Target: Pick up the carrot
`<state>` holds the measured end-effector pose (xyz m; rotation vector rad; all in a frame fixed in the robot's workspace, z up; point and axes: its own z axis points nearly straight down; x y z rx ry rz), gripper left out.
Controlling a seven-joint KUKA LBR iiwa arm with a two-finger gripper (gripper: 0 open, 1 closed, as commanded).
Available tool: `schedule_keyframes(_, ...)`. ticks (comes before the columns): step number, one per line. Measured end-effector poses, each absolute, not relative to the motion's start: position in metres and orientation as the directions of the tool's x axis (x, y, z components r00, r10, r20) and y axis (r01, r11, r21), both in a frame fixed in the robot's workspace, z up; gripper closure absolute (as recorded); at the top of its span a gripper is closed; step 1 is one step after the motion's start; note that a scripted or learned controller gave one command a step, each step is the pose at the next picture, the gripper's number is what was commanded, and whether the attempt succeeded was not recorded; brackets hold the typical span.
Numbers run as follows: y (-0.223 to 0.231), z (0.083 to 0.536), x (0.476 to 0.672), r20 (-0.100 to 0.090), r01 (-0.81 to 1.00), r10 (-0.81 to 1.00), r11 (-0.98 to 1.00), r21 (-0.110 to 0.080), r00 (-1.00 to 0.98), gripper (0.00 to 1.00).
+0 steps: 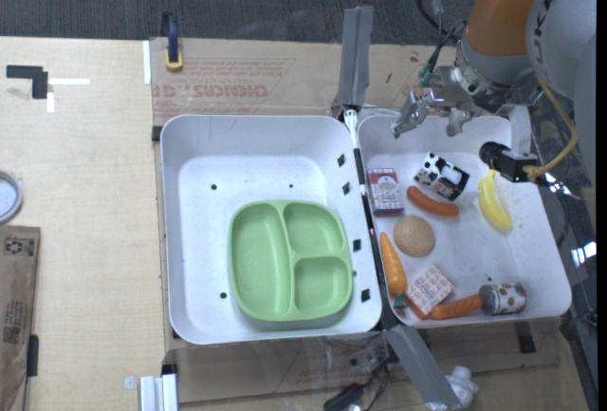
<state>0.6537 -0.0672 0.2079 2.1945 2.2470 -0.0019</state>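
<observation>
The arm [545,1] is cut off by the top and right edges. A silver disc [8,198] and a brown paper bag [17,305] run off the left edge. The small box's [383,190] label is too small to read.

A: How crowded is the right bin [555,257]?

B: Fairly. The carrot [393,265] lies tight against the left wall, with the bun [414,235] just beside its top and a snack pack [430,289] touching near its tip. A red box [383,190] sits above it.

A: Any open floor?

B: Yes, the middle, between bun, banana [493,201] and can [504,298]. The gripper [432,115] hangs over the far rim; the sausage [432,201] and a black-and-white toy [442,176] lie below it.
</observation>
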Motion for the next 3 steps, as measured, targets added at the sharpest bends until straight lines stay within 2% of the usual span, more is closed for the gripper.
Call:
schedule_keyframes(1,0.024,0.191,0.572,-0.001,0.996,0.996,0.088,-0.002,-0.088,0.00)
schedule_keyframes(2,-0.019,0.191,0.521,0.000,0.999,0.999,0.047,-0.004,-0.047,0.00)
schedule_keyframes(3,-0.023,0.191,0.499,0.000,0.990,0.990,0.138,-0.003,-0.138,0.00)
